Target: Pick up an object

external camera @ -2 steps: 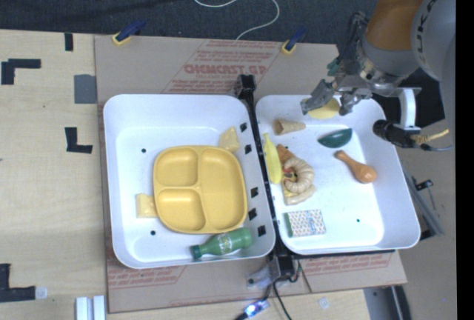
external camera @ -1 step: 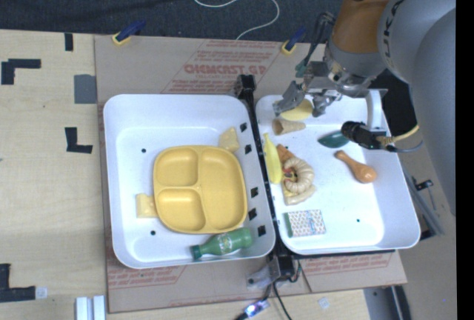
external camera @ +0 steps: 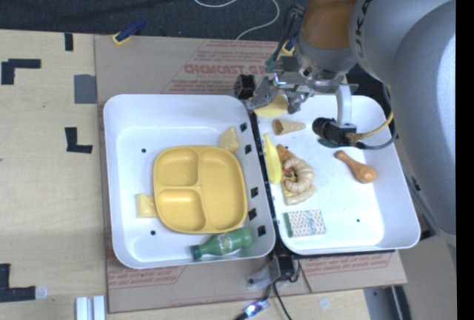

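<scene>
Gripper (external camera: 280, 92) hangs over the top-left corner of your right bin (external camera: 385, 233), with a pale yellow piece (external camera: 271, 107) just beneath it; you cannot tell how wide it stands or whether it has that piece. Below lie a cone (external camera: 288, 126), a banana (external camera: 272, 161), a shrimp-like toy (external camera: 298, 179) and a drumstick (external camera: 357, 167). Your left bin (external camera: 122, 163) holds a yellow divided plate (external camera: 199, 188) and a green bottle (external camera: 222, 244).

white cable (external camera: 222, 0) and blue-yellow clip (external camera: 129, 31) lie behind the bins.
</scene>
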You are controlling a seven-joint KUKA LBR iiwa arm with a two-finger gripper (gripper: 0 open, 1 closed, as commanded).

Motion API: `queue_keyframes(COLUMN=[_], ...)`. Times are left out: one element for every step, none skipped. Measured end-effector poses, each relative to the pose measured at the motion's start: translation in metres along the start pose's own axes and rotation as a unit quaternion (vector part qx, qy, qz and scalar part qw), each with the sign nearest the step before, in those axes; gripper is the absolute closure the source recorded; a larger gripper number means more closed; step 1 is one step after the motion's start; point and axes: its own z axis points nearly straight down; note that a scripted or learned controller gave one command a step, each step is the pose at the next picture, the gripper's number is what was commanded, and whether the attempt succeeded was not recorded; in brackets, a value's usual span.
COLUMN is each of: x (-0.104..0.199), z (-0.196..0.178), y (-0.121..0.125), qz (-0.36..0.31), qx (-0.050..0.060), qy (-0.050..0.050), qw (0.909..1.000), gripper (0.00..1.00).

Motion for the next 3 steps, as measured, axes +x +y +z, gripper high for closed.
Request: queue_keyframes(x=[-0.005, 0.001, 0.011], z=[-0.001, 0.014, 0.001], y=[0.013, 0.006, 0.014], qz=[0.002, 0.003, 0.003], qx=[0.0, 0.002, 0.0], qy=[-0.001, -0.002, -0.001], qw=[1.0, 1.0, 1.0], gripper=[1.0, 1.0, 1.0])
